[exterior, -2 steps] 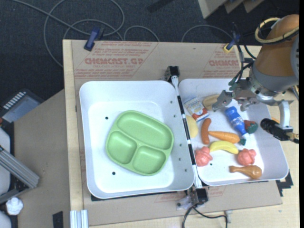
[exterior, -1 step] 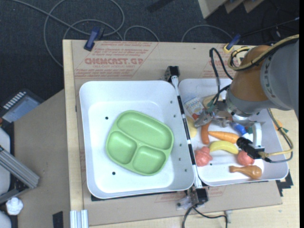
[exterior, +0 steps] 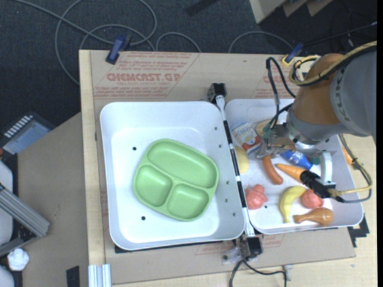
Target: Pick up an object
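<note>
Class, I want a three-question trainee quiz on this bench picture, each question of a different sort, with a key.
1. True or false: the green divided plate lies in the left bin.
2. Multiple choice: which lies nearest the front edge of the right bin? A) banana B) chicken drumstick C) carrot
3. Fill in: the arm hangs over the ____ bin.

Key: 1 true; 2 B; 3 right.

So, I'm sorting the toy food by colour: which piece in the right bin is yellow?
The banana, curved, at the front of the right bin, between the pink piece and the reddish piece.
</note>
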You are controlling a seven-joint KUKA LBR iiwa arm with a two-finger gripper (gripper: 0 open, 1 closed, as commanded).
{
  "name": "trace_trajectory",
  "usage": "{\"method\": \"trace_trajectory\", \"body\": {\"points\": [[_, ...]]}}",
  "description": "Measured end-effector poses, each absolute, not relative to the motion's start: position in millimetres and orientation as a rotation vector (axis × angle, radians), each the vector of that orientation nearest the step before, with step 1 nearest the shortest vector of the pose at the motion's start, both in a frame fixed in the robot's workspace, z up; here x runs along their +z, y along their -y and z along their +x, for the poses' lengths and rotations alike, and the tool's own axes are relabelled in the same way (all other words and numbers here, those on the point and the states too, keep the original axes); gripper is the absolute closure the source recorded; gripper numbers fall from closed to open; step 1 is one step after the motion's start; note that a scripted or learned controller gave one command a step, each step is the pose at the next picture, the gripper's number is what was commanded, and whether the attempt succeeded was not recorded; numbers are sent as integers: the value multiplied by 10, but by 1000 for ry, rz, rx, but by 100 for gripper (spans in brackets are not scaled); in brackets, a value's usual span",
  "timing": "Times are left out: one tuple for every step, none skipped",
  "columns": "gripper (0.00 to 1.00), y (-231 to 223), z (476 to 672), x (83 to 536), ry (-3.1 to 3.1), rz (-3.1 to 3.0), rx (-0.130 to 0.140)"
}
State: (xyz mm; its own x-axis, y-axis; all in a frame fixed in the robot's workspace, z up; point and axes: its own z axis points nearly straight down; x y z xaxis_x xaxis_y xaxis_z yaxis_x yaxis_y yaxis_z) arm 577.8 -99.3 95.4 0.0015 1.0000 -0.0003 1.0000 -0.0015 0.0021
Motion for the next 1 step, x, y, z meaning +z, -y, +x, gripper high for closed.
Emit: {"method": "trace_trajectory", "body": {"points": [[100, 441, 5325, 1850, -2222, 2220, 2]]}}
